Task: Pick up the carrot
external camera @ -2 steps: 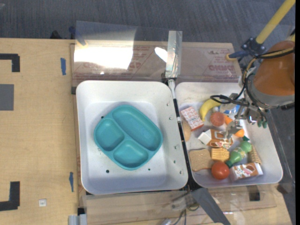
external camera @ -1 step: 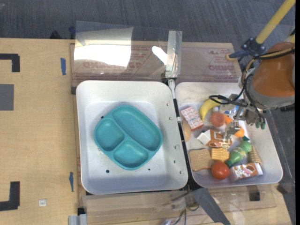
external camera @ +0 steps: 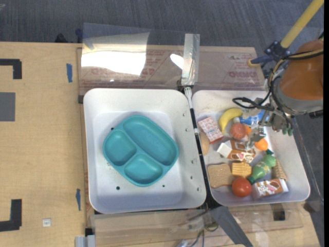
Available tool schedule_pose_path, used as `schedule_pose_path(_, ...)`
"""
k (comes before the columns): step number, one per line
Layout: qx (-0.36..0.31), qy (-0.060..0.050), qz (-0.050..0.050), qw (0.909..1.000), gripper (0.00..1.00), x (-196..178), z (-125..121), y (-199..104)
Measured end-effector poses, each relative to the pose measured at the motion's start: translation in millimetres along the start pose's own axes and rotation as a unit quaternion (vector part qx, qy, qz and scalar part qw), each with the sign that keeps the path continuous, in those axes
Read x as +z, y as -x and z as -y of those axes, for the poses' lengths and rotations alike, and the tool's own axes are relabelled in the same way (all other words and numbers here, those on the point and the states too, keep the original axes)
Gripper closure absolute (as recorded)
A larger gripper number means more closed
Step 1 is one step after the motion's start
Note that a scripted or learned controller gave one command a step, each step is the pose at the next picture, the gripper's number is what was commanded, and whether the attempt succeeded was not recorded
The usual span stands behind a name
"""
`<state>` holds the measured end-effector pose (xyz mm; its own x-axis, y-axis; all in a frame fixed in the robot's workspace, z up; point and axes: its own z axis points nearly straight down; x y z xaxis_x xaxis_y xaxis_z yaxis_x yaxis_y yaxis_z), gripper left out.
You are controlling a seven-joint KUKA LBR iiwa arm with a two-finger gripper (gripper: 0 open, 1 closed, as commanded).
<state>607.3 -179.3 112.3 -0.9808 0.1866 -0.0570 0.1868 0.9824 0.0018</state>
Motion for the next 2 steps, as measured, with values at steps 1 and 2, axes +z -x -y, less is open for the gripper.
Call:
schedule_pose_path(1, -0.009, 0.0, -0.015, 0.9998, 0.0, 16.5, 0.3, -13.2)
schedule_pose_path(2, -0.011, 0.0, -0.013, 0.9999, 1.0, 6.0, -0.8, -11.3)
